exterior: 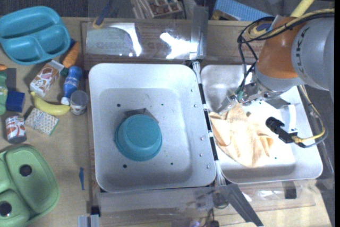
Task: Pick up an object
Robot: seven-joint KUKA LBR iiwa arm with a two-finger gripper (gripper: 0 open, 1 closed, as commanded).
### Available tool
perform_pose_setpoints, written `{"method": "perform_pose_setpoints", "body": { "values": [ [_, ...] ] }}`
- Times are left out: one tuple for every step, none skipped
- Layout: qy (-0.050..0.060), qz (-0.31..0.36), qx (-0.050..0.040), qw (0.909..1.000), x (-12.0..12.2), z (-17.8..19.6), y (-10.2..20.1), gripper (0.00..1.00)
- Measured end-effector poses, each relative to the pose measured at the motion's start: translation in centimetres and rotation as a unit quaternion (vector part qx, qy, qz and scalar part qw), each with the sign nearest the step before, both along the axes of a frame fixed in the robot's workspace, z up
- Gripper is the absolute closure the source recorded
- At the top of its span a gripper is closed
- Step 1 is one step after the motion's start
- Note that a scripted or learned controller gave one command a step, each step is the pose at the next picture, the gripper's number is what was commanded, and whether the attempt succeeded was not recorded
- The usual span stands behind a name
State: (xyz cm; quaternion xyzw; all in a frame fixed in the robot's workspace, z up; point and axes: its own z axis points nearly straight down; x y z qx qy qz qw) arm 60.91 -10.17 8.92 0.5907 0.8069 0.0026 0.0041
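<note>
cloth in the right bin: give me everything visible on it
The cloth is a tan to pale orange fabric, soft and crumpled, with folds and darker orange creases. It lies bunched on the floor of the right bin, spreading from the bin's left wall toward the middle, and its left edge rides up against that wall. The gripper sits at its upper edge, where a peak of the fabric rises toward it; whether it has hold of the fabric cannot be told. A black part of the arm lies by its right side.
</note>
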Motion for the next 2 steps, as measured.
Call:
{"method": "perform_pose_setpoints", "body": {
  "values": [
    [-0.003, -0.002, 0.0003, 1.0, 0.1, 1.2, -0.2, 1.0],
    [0.002, 0.079, -0.0006, 0.9969, 5.9, 13.6, 8.4, 1.0]
  ]
}}
